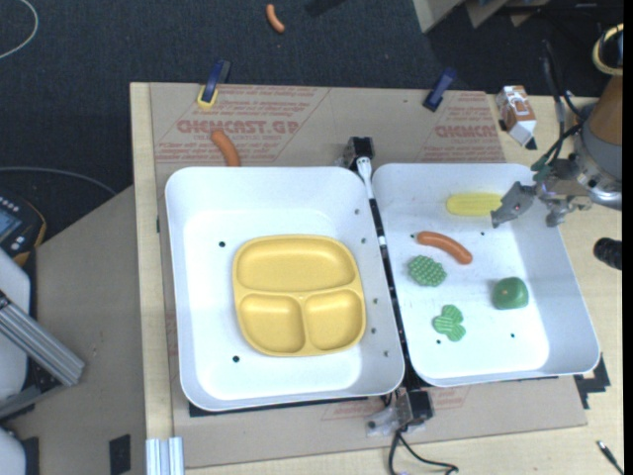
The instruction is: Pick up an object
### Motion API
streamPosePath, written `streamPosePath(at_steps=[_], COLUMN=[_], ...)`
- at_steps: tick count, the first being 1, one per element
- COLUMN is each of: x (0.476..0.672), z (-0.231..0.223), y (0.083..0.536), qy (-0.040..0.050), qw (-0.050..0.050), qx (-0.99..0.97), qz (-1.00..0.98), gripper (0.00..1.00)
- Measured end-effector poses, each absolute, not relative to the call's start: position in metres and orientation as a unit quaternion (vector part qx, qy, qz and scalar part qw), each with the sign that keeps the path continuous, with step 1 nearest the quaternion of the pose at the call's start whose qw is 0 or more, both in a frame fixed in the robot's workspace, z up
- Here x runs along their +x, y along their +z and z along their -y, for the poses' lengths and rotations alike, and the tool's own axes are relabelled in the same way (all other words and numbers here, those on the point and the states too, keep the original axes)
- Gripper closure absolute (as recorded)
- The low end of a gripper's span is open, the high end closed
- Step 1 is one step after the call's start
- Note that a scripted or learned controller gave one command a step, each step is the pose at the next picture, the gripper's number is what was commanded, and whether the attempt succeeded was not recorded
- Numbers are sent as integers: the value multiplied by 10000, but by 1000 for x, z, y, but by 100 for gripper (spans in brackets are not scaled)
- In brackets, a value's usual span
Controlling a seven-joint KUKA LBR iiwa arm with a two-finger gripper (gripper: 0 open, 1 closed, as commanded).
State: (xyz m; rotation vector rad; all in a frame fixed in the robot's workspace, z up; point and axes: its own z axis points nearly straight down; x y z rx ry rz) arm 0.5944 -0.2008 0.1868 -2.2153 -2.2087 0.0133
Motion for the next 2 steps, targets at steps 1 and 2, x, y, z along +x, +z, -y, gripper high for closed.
streamPosePath(at_steps=[1,2], x=[598,599], z=[200,196], y=[196,133], qy=[0,16], qw=[1,35], qx=[-7070,-7066], qz=[7072,7076], gripper=[0,0])
